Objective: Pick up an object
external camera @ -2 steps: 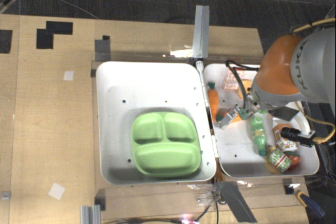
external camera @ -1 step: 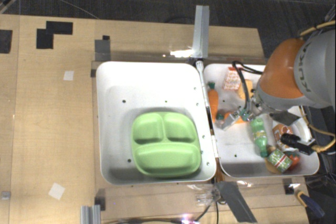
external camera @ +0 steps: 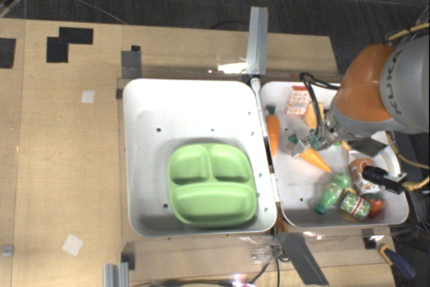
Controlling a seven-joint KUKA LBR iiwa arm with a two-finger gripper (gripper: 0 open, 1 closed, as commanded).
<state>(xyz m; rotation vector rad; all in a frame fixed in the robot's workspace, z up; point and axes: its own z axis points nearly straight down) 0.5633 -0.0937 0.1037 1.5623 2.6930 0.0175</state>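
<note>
- Reaching in from the right, the grey arm with the orange band (external camera: 366,87) is hanging low over the right-hand shallow white bin (external camera: 289,195), and its two-finger gripper (external camera: 316,142) is sitting in the middle of the clutter, presumably because that is where the pickable items are lying
- Cannot tell whether the pincer is released or clenched: the tip is too small and dark against the wrist
- Candidate target is lying right at the tip: a small orange cone-shaped carrot piece (external camera: 314,158), just beside or touching the gripper; nothing is visibly sitting between the jaws, so I am not calling it grasped
- Counting the right bin: one long orange carrot (external camera: 273,133) along the left wall, one small printed white carton (external camera: 297,101) at the back, one green plastic bottle (external camera: 330,193) and one red-and-green labelled can (external camera: 356,206) near the front
- Counting the left bin (external camera: 144,144): one green three-compartment plastic tray (external camera: 212,185), lying flat, well apart from the arm
- Two bins are sitting side by side on the wooden bench (external camera: 60,165)
</note>
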